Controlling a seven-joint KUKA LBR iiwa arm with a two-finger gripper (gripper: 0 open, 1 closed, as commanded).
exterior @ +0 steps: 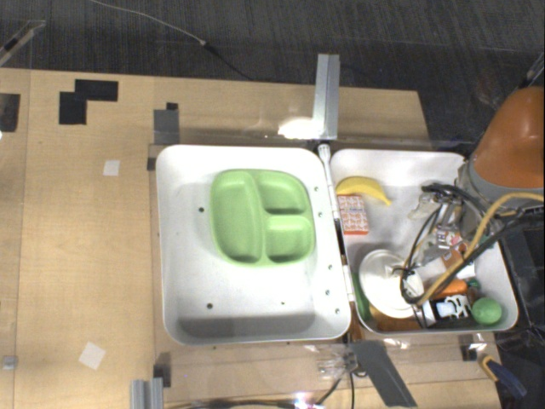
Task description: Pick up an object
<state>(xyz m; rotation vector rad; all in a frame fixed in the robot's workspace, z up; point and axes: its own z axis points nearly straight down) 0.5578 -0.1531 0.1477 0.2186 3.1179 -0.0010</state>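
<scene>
While wooden bench (pixel 77 254) bears bins | dark carpet (pixel 255 15) behind

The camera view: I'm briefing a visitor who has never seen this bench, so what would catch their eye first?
Probably the bright green divided plastic tray, lying alone in the middle of the left white bin. Next, the grey arm with its orange band reaching into the right white bin, where a yellow banana lies at the far left corner and a small green ball at the near right one.
</scene>
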